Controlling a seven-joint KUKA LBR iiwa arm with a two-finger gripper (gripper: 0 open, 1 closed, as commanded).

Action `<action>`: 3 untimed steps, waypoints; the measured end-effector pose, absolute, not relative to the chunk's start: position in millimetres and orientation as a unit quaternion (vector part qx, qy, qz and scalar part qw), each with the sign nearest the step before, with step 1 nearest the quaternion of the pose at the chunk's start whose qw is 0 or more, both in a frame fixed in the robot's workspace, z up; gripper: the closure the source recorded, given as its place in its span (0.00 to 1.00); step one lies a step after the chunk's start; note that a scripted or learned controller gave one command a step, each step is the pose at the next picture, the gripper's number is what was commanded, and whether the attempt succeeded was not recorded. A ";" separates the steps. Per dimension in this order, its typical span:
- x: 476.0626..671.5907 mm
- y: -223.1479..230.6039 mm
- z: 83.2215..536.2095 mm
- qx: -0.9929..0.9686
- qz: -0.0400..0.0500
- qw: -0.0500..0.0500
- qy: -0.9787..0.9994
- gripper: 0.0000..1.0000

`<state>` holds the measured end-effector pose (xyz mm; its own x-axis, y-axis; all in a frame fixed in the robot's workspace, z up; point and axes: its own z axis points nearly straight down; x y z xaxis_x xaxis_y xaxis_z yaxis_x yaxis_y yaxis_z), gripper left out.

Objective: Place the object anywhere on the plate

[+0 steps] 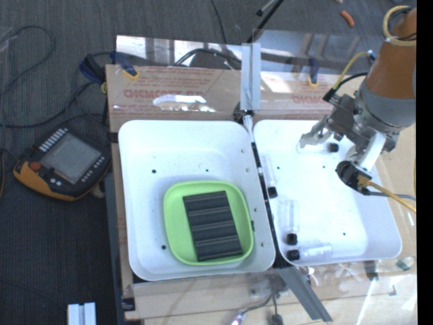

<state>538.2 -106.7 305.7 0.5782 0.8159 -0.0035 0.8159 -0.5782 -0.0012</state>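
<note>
1. A dark ribbed block [213,225] is lying flat on the green plate [174,205], which is sitting in the left bin [139,154]. The block is covering most of the plate's middle, with green rim showing on every side.

2. The arm [396,66] is reaching in over the right bin [318,202], with its claw [318,137] hanging over that bin's far part, well apart from the plate and the block.

3. Whether the claw is released or clenched is something I cannot tell from this angle; nothing is showing in its grip.

4. Judging from how things are lying, the placing step is looking finished: the block is resting wholly on the plate, not hanging over its edge.

5. The step in hand seems to be the arm standing clear of the left bin, over the other one.

6. If any move is still needed, it is calling only for keeping the arm away from the plate so the block is not being knocked.

7. A few small clear and black bits [291,235] are lying along the right bin's near-left side, playing no part in this task.
</note>
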 end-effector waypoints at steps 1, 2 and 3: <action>578.9 -71.3 352.9 0.877 -0.001 0.001 0.481 0.00; 604.2 -39.8 434.4 0.838 -0.001 0.001 0.545 0.00; 668.7 -18.5 433.8 0.790 -0.001 0.001 0.613 0.00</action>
<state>668.7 -18.5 433.8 0.2474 0.9689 -0.0035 0.9689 -0.2474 -0.0004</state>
